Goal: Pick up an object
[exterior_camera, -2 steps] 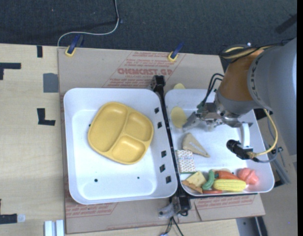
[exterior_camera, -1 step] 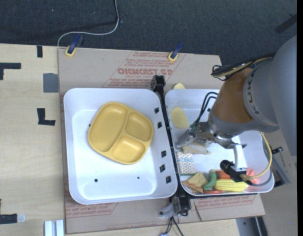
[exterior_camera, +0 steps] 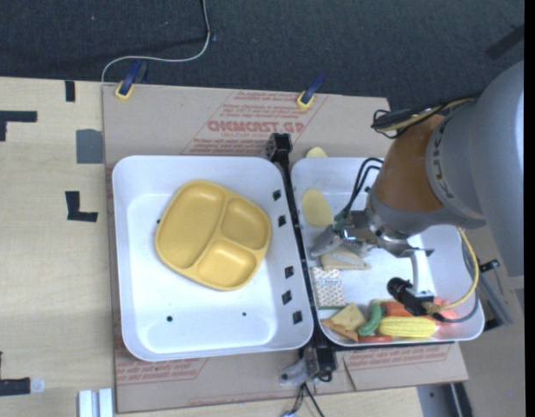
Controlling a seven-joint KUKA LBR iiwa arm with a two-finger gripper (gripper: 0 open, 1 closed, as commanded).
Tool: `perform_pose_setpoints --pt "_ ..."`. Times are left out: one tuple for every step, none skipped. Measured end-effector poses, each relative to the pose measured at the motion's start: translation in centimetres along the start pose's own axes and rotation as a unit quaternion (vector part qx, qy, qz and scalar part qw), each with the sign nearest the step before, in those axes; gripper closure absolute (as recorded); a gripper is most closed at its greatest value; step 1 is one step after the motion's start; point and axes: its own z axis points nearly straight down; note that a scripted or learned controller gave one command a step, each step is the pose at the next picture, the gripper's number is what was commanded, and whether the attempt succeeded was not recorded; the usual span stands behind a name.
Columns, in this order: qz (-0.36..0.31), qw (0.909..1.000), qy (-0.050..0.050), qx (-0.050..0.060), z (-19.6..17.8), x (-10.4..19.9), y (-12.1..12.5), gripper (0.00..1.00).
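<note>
Cardboard sheet (exterior_camera: 241,124) over a wooden bench, dark carpet beyond, carries two shallow white bins side by side. Arm (exterior_camera: 441,176), grey with orange band, reaches in from the right over the right bin (exterior_camera: 472,320). Gripper (exterior_camera: 341,237) sits low in that bin's middle; whether it is spread or closed cannot be told, and no grasp is confirmed. Pale flat piece (exterior_camera: 346,261) lies just beneath it. Pale yellow object (exterior_camera: 316,207) just left of gripper. Near edge of right bin: corn cob (exterior_camera: 408,327), green pepper (exterior_camera: 370,320), tan wedge (exterior_camera: 344,322). Left bin (exterior_camera: 133,233) holds a yellow divided plate (exterior_camera: 214,234), lying flat, tilted askew.
</note>
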Motion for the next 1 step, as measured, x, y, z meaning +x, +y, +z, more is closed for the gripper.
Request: perform_pose_setpoints --pt "0.0 1.0 -0.001 -0.002 -1.03 -0.04 0.08 1.0"
